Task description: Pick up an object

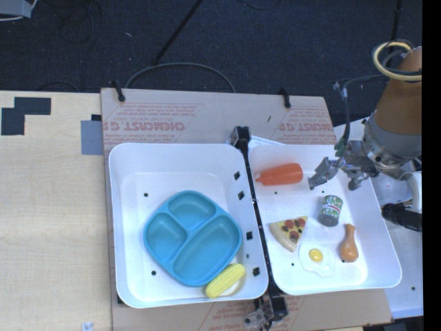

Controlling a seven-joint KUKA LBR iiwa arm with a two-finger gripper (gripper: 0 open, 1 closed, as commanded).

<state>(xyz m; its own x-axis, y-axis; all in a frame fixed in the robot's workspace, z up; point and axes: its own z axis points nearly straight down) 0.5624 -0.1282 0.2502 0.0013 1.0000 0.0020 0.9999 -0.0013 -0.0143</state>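
Left bin (131, 185) holding a blue divided plate (191, 237), yellow corn (225, 280) at its five o'clock. Right bin (375, 267) carrying an orange carrot (280, 174) at eleven o'clock, pizza slice (290, 230), chicken drumstick (349, 243), fried egg (316, 258) and small can (331, 210) near centre. Gripper (339, 173) hovering at one o'clock above the can, fingers spread, pinching nothing.

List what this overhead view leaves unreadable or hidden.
- Gripper: too small and blurred to judge.
- Small can: label too small to read.
- Corn cob: near end hidden by the left bin's rim.
- Arm: cut off by the view's right edge.
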